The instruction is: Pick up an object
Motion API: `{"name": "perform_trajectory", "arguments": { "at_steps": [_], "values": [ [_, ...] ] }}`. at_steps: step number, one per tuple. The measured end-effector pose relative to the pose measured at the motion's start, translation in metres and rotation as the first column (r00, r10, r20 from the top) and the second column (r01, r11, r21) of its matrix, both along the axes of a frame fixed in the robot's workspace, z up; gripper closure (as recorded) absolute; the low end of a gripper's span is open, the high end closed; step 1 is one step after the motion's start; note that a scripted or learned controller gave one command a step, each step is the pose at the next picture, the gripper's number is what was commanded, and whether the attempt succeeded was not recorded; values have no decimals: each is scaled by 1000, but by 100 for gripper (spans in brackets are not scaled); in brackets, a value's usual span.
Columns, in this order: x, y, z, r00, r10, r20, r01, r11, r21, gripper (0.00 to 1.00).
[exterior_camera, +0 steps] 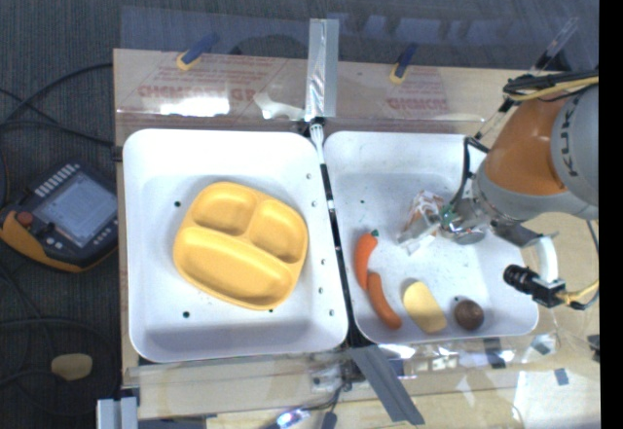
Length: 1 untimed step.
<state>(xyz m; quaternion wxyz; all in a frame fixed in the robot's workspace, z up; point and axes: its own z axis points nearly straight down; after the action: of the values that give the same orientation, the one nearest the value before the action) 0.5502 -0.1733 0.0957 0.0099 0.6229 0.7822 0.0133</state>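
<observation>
three small foods, orange carrot [374, 278], yellow piece [423, 306], brown ball [468, 313], at bin's six o'clock; approach step; gripper [435, 218] spread unclear; next, descend.

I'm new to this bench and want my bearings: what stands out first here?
The yellow tray, split into compartments, lies in the left bin. In the right bin, a carrot, a pale yellow piece and a brown ball sit along the near side. The gripper hangs above them.

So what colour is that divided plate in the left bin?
Yellow; the divided plate shows plainly in the camera view.
</observation>
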Motion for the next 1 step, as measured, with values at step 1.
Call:
{"name": "perform_trajectory", "arguments": {
  "at_steps": [1],
  "values": [
    [40,18,-7,998,-55,-18,55,998,-12,0]
  ]
}}
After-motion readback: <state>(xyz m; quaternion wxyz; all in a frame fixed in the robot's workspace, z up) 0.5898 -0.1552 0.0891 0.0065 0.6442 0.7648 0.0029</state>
